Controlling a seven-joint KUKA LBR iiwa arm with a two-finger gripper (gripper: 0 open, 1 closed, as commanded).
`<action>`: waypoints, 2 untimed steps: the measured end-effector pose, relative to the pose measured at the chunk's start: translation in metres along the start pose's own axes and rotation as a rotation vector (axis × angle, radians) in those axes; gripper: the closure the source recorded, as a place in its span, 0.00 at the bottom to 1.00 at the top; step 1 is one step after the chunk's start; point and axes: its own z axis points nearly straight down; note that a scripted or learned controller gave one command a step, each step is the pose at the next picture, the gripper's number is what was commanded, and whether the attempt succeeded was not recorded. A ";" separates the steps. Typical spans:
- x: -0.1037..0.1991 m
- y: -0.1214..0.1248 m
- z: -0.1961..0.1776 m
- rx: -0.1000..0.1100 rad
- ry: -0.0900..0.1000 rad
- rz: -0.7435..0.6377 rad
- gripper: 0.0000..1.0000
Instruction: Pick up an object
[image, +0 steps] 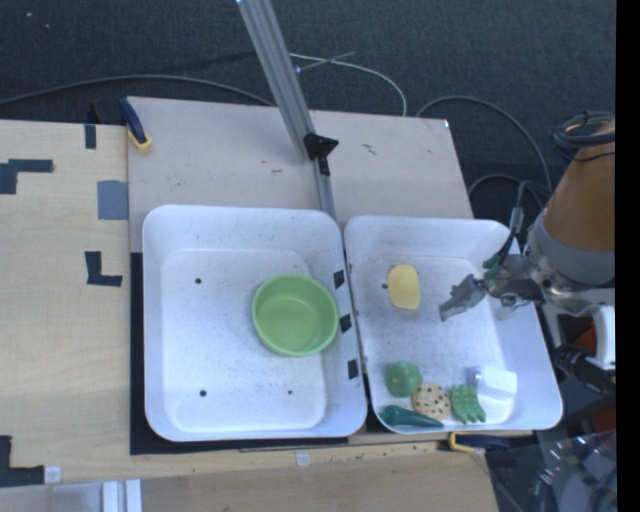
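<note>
Likeliest pick: yellow object (404, 286), rounded, lying in upper middle of the right bin (430, 235), w/ bare floor all round it. The tool (462, 297) hangs just beside it on its right, tilted, nothing between its tips; whether it's spread or closed I cannot tell, too small and dark.

Risks, as I judge them:
- Rounded shape, prob smooth: if tips land off-centre it could roll or squirt away toward the bin's left wall.
- Tool comes in slanted, so one tip may touch first and shove the thing instead of straddling it.

Other candidates sit crowded at the bin's near edge: green ball (404, 378), speckled cookie-like piece (431, 401), dark teal item (410, 416), green ridged toy (466, 403), white block (497, 381). Several touching or nearly so; going there risks pinching two at once or jamming on the rim.

Green bowl (295, 315) in the left bin (180, 240) is well apart, wide, hard to span.
</note>
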 end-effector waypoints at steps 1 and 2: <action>0.000 0.000 0.000 0.000 0.000 0.000 0.00; 0.011 -0.002 0.054 0.007 0.001 0.001 0.00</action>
